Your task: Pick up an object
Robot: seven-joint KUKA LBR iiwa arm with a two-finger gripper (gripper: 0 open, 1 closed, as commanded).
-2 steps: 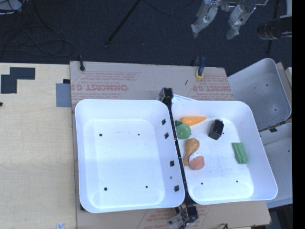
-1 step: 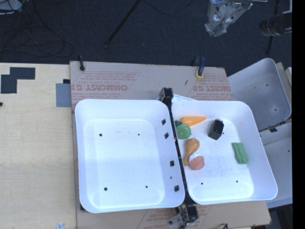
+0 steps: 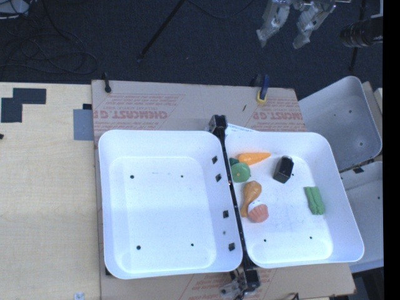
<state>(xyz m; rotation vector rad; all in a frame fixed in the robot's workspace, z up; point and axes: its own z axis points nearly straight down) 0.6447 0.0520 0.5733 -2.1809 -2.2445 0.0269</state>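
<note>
The two-finger metal gripper point(image 3: 286, 25) is seen high at the top of the view, well apart from the bins, its fingers spread with nothing between them; no object has been picked up yet. All candidate objects are gathered in the right-hand shallow white plastic bin point(image 3: 340, 242): an orange plastic carrot point(image 3: 253, 158), a round green toy vegetable point(image 3: 239, 171) just beside the divider, a tan pear-shaped gourd point(image 3: 250, 195) touching a pink ridged piece point(image 3: 258, 213), a small black block point(image 3: 283, 169), and a green ribbed bar point(image 3: 314, 200) lying apart from the rest. The left-hand white bin point(image 3: 112, 161) adjoins it. A descent into the cluster could be spoiled by a neighbour being nudged or two pieces being caught together; the gourd's rounded sides could slip from the fingers; the green vegetable could be blocked by the dividing wall.
</note>
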